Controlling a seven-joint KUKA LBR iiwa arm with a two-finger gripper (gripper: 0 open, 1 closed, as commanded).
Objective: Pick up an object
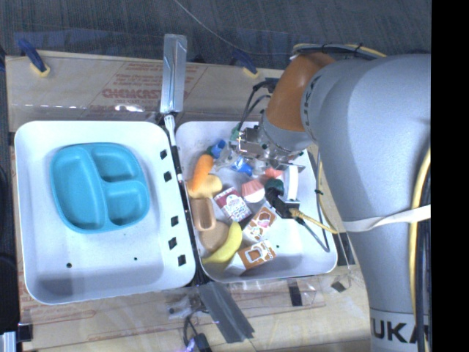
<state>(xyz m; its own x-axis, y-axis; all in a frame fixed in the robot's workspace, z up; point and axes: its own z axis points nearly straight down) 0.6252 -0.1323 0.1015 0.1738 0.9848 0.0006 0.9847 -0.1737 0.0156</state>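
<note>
The right bin (316,259) holds a pile of toy food. An orange carrot-like piece (201,170) lies at its left, a yellow banana (227,246) near the front, a pink and white cupcake (253,191) in the middle, and small printed cartons (256,254) beside them. A blue item (218,149) lies at the back. My gripper (258,160) reaches down into the back of this bin, just above the cupcake, under the orange wrist band (293,94). Its fingertips are lost among the objects.
The left bin (44,270) carries a blue divided tray (100,185). A metal bar (173,72) stands up at the back between the bins. The grey arm (374,182) covers the bench's right side. Cables run along the right bin's right edge.
</note>
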